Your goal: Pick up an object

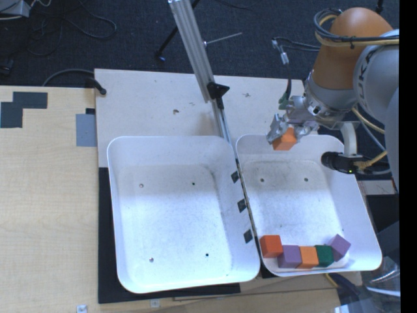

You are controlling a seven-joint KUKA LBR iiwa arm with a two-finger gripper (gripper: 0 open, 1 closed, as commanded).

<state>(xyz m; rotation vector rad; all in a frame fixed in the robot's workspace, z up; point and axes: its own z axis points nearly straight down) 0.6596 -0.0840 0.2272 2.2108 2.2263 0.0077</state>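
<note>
A grey robot arm (381, 70) with an orange band (348, 47) enters from the upper right of the frame. Its gripper (285, 135) hangs over the upper left corner of the right bin (365, 220), close to the bin's far rim. An orange block (285, 140) sits between the 2 fingers, tilted, with the jaws closed on it. The block is lifted clear of the bin floor.

There are 2 shallow white bins side by side in the lower half of the frame. The left bin (124, 227) shows bare white floor with a few small dark specks. A row of black clips (242, 205) runs along the seam where the 2 bins meet.

5 more blocks lie in a tight row along the near edge of the right bin, at the lower right of the frame. From left to right they are 1 orange-red block (271, 245), 1 purple block (289, 256), 1 orange block (309, 255), 1 green block (324, 255) and 1 more purple block (339, 245). Each touches its neighbour. That makes 6 blocks counted: 3 orange or orange-red, 2 purple, 1 green.

A slanted aluminium rail (195, 51) rises from the seam between the bins toward the top centre of the frame. A pale wooden table top (45, 201) fills the left side.
</note>
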